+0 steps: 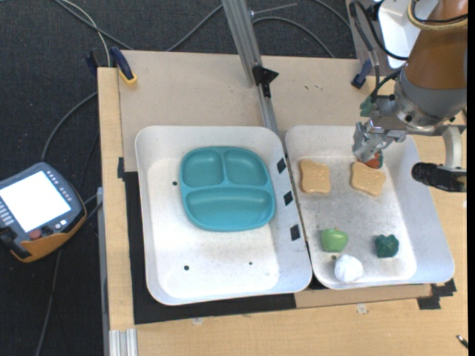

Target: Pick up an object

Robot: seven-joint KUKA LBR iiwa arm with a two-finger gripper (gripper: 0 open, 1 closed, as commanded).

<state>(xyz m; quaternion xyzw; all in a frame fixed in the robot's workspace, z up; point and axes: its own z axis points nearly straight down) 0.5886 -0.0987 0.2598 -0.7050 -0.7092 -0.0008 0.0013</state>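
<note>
My gripper (pixel 369 150) hangs low over the back of the right bin (pixel 430 221), just behind a tan bread-like piece (pixel 368 179). A small red thing (pixel 376 159) peeks out right under the gripper's tip; whether it is gripped is hidden. A second tan piece (pixel 315 176) lies to the left. Toward the bin's front lie a light green fruit-like thing (pixel 334 239), a dark green lump (pixel 385 245) and a white bulb (pixel 347 268).
The left bin (pixel 159 258) holds a teal divided plate (pixel 225 187). A metal pole (pixel 245 32) slants up from between the bins at the back. A tablet-like handset (pixel 33 210) lies off the bench at the left.
</note>
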